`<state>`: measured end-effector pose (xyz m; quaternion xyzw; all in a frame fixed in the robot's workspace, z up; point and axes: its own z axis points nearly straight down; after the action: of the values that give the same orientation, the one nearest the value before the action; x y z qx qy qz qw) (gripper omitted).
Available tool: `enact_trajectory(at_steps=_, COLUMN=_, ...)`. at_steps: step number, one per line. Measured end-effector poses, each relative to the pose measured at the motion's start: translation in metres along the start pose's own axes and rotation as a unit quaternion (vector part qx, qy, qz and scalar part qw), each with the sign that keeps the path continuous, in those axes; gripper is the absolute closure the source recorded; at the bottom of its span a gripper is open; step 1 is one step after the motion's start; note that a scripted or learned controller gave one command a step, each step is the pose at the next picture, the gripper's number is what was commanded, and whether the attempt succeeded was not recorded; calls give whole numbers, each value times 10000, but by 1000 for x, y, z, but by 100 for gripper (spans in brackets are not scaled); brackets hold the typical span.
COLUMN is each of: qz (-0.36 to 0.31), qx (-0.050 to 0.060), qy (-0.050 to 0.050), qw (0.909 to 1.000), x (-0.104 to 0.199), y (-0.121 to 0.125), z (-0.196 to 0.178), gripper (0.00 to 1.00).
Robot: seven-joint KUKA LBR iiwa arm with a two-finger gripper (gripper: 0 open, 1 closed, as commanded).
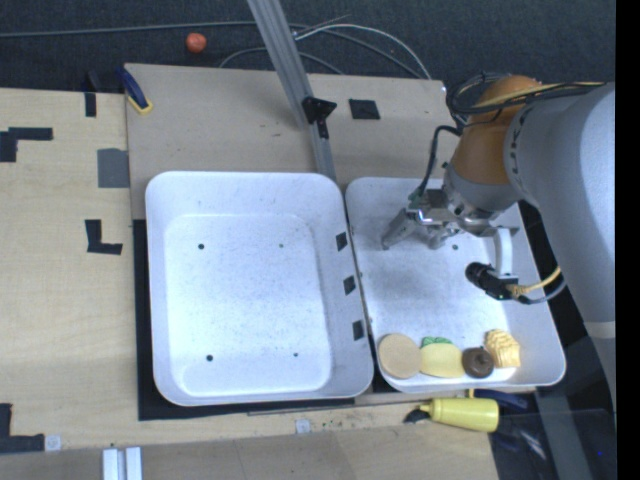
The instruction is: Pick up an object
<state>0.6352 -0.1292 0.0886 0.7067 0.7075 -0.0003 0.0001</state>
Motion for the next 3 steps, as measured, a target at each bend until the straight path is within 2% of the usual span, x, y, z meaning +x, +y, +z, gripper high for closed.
enact_trajectory(at_steps=1, qz=-1, qx=-8, qy=-3, qw=10000, x=0, y=0, z=-11, gripper=100)
enact_trajectory(at_steps=2, qz=0, qx=-24, qy=0, qw=10000, x=7, y=8, z=-68, gripper=100)
enact_trajectory(at_steps=3, qz=4, qx=-18, qy=-1, qw=10000, x=-2, y=9, z=-114, gripper=100)
